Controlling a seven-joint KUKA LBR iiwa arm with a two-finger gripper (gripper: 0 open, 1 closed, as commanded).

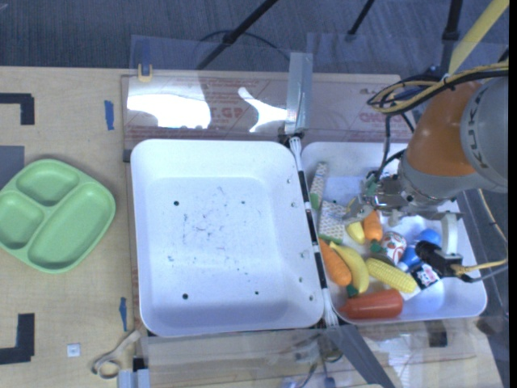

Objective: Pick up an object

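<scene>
Gripper (pixel 373 203) low in right bin (pixel 468 297), just above small orange piece (pixel 372 228); fingers' state impossible to tell. Best lowered straight, centred on that piece, clear of yellow neighbour (pixel 355 233) at nine o'clock. Short, rounded, bright orange, upright-looking, among crowded toy food near bin's middle.

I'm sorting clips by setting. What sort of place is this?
Probably a robotics lab bench for grasping trials: a robot arm over two white bins, toy food heaped in the right one, and tripod legs on carpet behind.
</scene>
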